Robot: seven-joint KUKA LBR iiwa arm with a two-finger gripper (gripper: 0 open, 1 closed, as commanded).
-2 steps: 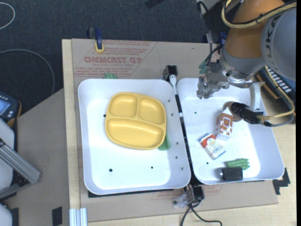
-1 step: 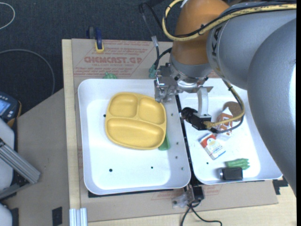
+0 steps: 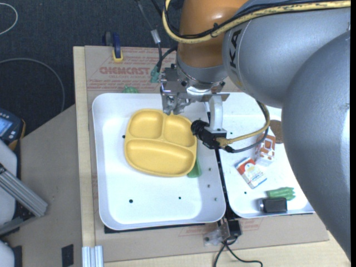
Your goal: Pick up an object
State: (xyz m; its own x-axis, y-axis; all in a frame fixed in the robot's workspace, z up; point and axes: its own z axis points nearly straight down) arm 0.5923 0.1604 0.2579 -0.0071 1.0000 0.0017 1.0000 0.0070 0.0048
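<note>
A yellow divided plate (image 3: 158,143) lies in the left white bin (image 3: 111,166), toward its upper middle. A green item (image 3: 194,170) peeks out from under the plate's right edge. My gripper (image 3: 177,105) hangs over the plate's far rim, near the back of the left bin, under the orange wrist band. In the right bin (image 3: 295,204) lie a red-and-white packet (image 3: 251,172), an orange-and-white carton (image 3: 267,148), a green object (image 3: 280,193) and a small black block (image 3: 274,205).
The grey arm covers the upper right of the view and much of the right bin. A brown cardboard sheet (image 3: 119,71) lies under the bins. A blue-and-yellow clamp (image 3: 117,48) stands at the cardboard's back edge. Cables run around the wrist.
</note>
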